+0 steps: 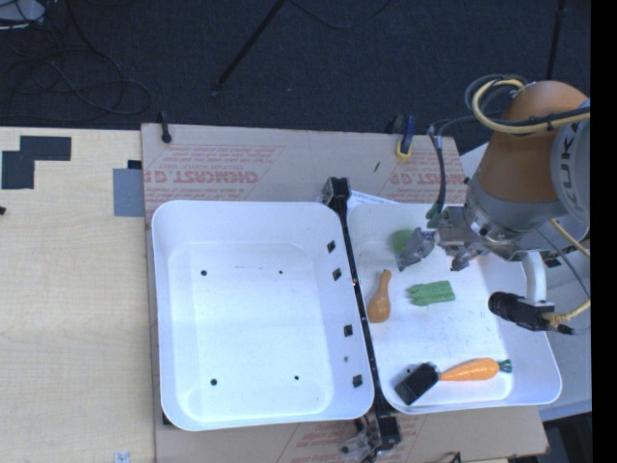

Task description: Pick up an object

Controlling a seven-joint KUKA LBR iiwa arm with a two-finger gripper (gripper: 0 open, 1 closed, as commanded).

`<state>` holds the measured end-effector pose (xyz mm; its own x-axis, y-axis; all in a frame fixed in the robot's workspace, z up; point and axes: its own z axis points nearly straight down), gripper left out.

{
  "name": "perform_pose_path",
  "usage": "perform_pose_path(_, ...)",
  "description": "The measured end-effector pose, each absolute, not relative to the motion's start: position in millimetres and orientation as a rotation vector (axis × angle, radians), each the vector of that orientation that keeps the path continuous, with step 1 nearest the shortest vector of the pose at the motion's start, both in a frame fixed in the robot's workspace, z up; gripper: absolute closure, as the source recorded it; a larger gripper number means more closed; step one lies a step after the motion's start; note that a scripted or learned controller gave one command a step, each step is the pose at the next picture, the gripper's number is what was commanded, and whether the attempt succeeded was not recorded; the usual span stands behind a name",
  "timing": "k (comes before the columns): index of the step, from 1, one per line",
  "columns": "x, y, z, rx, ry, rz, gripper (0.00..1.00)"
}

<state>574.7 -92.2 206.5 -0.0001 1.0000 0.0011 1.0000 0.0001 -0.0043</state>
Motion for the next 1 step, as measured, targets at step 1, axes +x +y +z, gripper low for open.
perform_pose_path(1, 583.2, -92.2, 335.1, -2.227, -2.231, -0.011, 0.0)
